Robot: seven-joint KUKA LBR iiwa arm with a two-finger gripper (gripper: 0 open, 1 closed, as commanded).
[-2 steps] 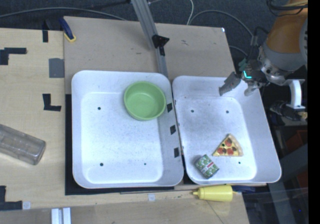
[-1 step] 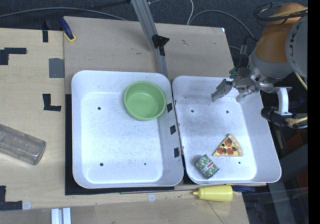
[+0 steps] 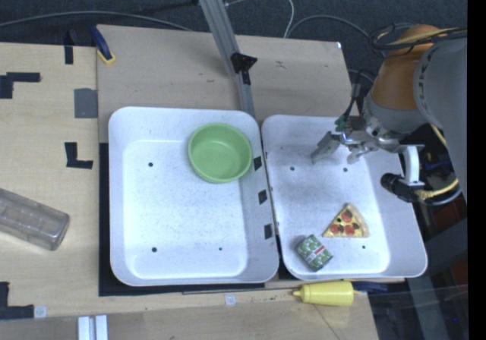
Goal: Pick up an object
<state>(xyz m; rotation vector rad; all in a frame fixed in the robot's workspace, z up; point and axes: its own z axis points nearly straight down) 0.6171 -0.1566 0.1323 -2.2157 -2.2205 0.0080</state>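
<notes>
My gripper (image 3: 339, 153) hangs over the far part of the right bin (image 3: 304, 187), its two fingers spread open with nothing between them. A pizza-slice toy (image 3: 348, 223) lies in the near right of that bin, well below the gripper. Beside it, at the bin's front, sits a small green can (image 3: 313, 252). The left bin (image 3: 152, 240) holds a green bowl (image 3: 220, 152) in its far right corner.
A yellow bottle (image 3: 326, 294) lies on the bench just outside the right bin's front edge. At the far left of the bench lies a clear plastic tumbler (image 3: 30, 218). A slanted metal pole (image 3: 220, 20) runs down to the gap between the bins.
</notes>
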